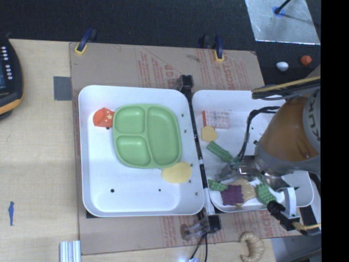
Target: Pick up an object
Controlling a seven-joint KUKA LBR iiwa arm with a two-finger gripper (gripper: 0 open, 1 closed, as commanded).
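The arm enters from the right edge of the tabletop [43, 146] and is lowered into the right bin [218, 100], with the hand [232, 171] set among the loose items crowded toward that bin's near edge. Whether the hand is open or closed cannot be told, and nothing is seen held. The likely targets lie just beside it: a green strip [218, 150], a purple piece [233, 194] and a second green piece [216, 185], all resting on the bin floor. A yellow disc [209, 133] and a printed card [216, 119] lie nearer the far edge. The left bin [90, 146] carries a green divided plate [147, 135], a red piece [102, 117] and a pale yellow piece [176, 172]. The low posture suggests a grasp attempt in the cluster.
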